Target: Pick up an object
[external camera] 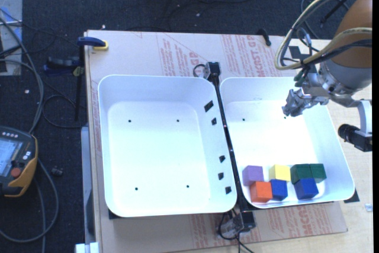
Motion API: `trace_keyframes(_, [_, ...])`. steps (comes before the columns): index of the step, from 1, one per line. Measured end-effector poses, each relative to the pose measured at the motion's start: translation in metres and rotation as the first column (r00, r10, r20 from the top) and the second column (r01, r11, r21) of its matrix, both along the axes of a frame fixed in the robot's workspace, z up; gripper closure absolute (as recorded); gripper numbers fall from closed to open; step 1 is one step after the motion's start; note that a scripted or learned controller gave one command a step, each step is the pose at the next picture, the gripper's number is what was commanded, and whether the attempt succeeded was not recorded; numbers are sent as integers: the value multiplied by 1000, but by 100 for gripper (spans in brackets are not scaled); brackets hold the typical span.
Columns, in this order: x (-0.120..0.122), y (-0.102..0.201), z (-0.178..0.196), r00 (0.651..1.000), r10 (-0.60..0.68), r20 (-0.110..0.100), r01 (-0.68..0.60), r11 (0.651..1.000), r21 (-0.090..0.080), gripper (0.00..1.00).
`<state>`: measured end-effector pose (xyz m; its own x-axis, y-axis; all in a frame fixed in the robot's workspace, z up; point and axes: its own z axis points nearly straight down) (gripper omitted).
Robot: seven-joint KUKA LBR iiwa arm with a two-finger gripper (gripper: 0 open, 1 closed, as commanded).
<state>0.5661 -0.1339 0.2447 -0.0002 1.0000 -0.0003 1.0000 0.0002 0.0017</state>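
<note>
Several small blocks lie huddled at the near edge of the right bin (266, 133): a purple block (253, 174), an orange block (261, 191), a blue block (278, 189), a yellow block (280, 173), a dark green block (308, 172) and another blue block (305, 188). My gripper (291, 107) hangs over the far right part of that bin, well above and behind the blocks, pointing down and to the left. Nothing shows between its fingertips.
The left bin (160, 145) sits beside the right one, joined by a black divider with clips (222, 139). Both bins rest on a cardboard sheet (154, 50). Cables and a pendant (15, 163) lie on the dark floor to the left.
</note>
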Motion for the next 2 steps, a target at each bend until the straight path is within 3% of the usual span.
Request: trace_keyframes(2, [-12,112,-3,1000,5,-2,-5,1000,2,100])
